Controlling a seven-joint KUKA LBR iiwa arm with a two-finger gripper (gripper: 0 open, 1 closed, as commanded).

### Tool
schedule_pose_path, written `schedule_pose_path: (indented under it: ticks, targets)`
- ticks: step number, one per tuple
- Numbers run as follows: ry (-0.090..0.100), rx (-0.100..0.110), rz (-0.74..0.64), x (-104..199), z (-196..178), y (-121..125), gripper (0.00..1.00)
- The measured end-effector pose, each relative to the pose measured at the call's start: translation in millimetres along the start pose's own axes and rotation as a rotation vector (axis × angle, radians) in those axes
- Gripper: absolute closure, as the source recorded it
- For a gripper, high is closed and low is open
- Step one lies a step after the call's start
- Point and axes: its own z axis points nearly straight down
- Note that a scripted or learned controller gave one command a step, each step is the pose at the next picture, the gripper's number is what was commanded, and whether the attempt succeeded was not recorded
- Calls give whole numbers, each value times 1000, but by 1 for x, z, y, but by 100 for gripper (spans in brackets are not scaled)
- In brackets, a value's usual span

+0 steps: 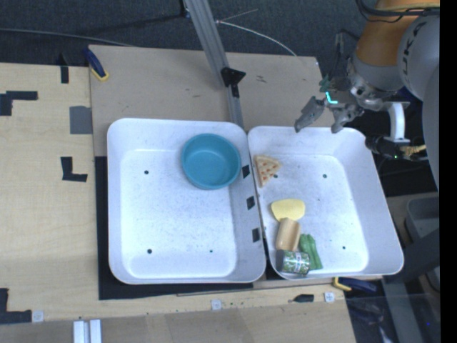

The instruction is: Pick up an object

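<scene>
My gripper (323,119) hangs over the far edge of the right bin (357,191), its two dark fingers spread open with nothing between them. Inside that bin, a toy pizza slice (267,168) lies near the far left corner. Closer to the front are a yellow piece (287,209), a tan cylinder (287,234), a green piece (310,251) and a small can (294,264), bunched together. A blue bowl (210,161) sits in the far part of the left bin (143,220). The gripper is well apart from all of them.
A grey metal pole (211,41) slants down to the seam between the bins. The arm's orange band (389,27) and grey links stand at the far right. Black tape marks (68,168) dot the bench at the left.
</scene>
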Motion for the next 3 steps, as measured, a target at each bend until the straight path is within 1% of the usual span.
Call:
schedule_pose_path:
  ticks: [1, 2, 3]
  targets:
    - [0, -1, 0, 0, -1, 0, 0]
    - [-1, 4, 1, -7, 48, 4, 0]
    - [-1, 5, 1, -8, 99, -6, 0]
